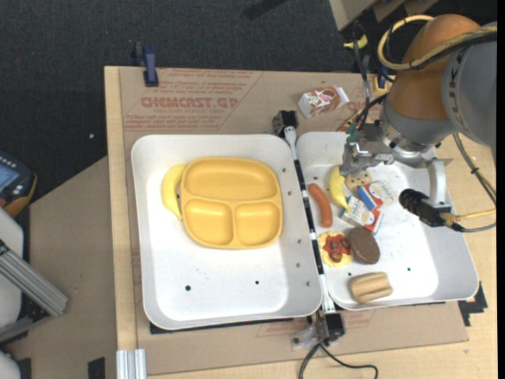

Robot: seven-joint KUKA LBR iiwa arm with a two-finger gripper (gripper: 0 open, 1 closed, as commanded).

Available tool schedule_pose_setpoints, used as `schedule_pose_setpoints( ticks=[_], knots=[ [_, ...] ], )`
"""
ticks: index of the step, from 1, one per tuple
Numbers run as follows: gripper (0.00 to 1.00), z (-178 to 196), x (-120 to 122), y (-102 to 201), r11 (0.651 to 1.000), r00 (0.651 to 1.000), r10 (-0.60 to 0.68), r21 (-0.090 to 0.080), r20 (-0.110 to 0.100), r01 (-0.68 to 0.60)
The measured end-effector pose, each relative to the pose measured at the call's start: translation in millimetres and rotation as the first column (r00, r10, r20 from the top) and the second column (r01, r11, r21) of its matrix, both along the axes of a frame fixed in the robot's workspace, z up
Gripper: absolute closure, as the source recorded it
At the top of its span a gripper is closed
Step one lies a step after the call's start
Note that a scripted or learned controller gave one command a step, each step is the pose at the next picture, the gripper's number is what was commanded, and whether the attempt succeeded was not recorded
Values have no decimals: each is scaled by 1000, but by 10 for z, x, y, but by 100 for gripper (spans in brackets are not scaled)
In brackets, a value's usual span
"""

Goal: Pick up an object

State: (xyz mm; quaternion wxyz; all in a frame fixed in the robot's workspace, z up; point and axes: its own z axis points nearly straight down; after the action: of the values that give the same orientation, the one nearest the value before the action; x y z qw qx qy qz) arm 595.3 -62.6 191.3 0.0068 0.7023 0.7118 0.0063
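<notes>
The fingers of the gripper (pixel 357 166) point down into the right bin (pixel 450 279), but from this slanted view I cannot tell how far apart they are or whether anything is between them. The gripper stands over the upper left part of this bin, just above a small banana (pixel 338 189) and a cracker-like piece (pixel 362 181), close to touching them.

Beside these lies a small blue, white and red packet (pixel 367 209), and to the left a sausage (pixel 320 204) lies along the bin's wall. Lower down are a fried egg with red sauce (pixel 335 249), a brown round patty (pixel 364 245) just beside it, and a bread roll (pixel 370 286) near the bottom edge.

The left bin (pixel 170 290) holds a yellow divided tray (pixel 231 200), with a yellow piece (pixel 170 189) showing under its left side. A small printed box (pixel 323 100) lies on the board behind the bins.
</notes>
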Motion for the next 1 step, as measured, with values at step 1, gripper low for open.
schedule_pose_setpoints(
  ticks=[1],
  knots=[
    [0,-66,-72,-69,1000,1000,-12,0,-18,12]
  ],
)
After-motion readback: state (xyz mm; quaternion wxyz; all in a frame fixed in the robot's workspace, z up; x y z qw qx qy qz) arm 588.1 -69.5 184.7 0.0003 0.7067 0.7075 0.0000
